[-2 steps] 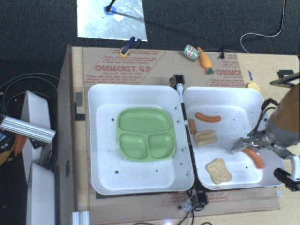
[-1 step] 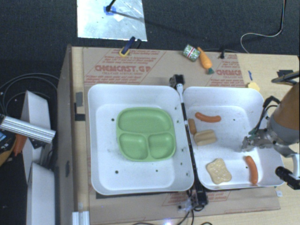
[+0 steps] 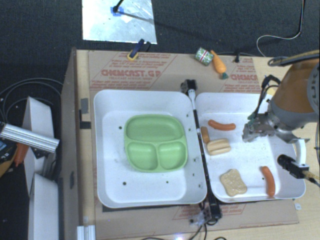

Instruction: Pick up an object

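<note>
- Camera view, tool [image 3: 255,130] as landmark: hanging low over the right bin [image 3: 245,160], under the grey wrist and orange band of the arm [image 3: 300,96]. Open or closed: cannot tell, the working end being a dark blur from this angle.
- Nearest candidate: orange sausage [image 3: 221,125], just beside the tool toward the view's left, at about the same height in the picture, apart from it and not gripped.
- Long axis of that sausage: roughly across the view and slightly tilted, so pointing almost straight at the tool, end-on rather than broadside.
- Pale bun [image 3: 218,146]: left of the tool and a little toward the near edge, close under the sausage, lying across the view as well.
- Bread slice [image 3: 233,182]: from the tool, toward the near edge and slightly left, well apart.
- Second sausage [image 3: 269,180]: from the tool, toward the near edge and slightly right, long axis running away from the camera.
- Green plate [image 3: 156,142]: far left of the tool, in the left bin [image 3: 112,176], beyond the divider.
- Judgement: short sideways shift to the view's left probably needed, plus a wrist turn to close across the sausage rather than along it.
</note>
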`<state>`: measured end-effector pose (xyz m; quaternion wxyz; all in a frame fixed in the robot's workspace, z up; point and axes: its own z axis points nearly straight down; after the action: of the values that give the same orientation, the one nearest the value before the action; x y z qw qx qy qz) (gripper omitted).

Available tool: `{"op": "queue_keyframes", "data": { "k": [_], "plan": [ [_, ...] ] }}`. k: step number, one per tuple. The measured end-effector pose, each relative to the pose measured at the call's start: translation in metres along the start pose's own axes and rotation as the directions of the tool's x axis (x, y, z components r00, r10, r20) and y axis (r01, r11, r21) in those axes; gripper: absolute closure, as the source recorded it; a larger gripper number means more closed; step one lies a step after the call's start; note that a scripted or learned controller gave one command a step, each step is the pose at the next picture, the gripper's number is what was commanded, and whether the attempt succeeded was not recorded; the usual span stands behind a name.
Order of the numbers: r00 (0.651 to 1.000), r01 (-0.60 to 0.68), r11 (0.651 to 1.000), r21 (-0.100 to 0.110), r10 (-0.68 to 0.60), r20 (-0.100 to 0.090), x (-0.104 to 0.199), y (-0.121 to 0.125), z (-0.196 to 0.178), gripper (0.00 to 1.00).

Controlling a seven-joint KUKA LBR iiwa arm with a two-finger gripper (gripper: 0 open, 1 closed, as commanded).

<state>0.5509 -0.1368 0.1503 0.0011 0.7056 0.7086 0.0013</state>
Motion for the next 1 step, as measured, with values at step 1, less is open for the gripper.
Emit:
{"op": "queue_keyframes", "data": {
  "k": [1],
  "plan": [
    [1.000, 0.000, 1.000, 0.001, 0.000, -0.001, 0.0900, -0.0146, -0.0574, 1.00]
  ]
}}
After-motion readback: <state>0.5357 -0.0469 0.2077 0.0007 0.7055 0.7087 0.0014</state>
